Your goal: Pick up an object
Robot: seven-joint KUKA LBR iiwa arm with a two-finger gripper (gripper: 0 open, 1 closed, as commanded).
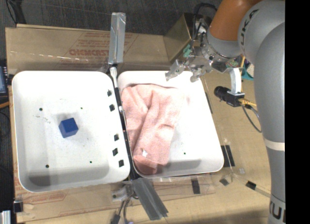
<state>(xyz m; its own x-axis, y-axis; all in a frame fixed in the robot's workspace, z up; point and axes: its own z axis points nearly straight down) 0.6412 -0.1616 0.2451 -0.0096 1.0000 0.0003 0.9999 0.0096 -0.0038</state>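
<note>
- Two white bins sit side by side on the bench. The left bin (29, 136) holds a small blue cube (68, 127), lying alone toward nine o'clock of the scene, well apart from every wall.
- The right bin (206, 140) holds a pink towel (150, 123), crumpled and folded over itself, running from the bin's twelve o'clock rim down to about six o'clock and hugging the divider side. We judge it lies as it fell: loose folds, no neat edges.
- A white tag or label shows on the towel near its lower end.
- Either item could serve as the task's object; the towel is nearest the gripper, the cube far off toward nine o'clock.
- The gripper (185, 72) hovers over the far rim of the right bin, at roughly one o'clock from the towel's centre. Its two fingers look spread apart, with nothing between them.
- The arm comes in from three o'clock, its orange band at the upper right above the wrist, the wrist tipped down toward the bin's back edge.
- We read this as a pose above the bin, no grasp made yet. A drop onto the towel's upper folds looks the shortest move.
</note>
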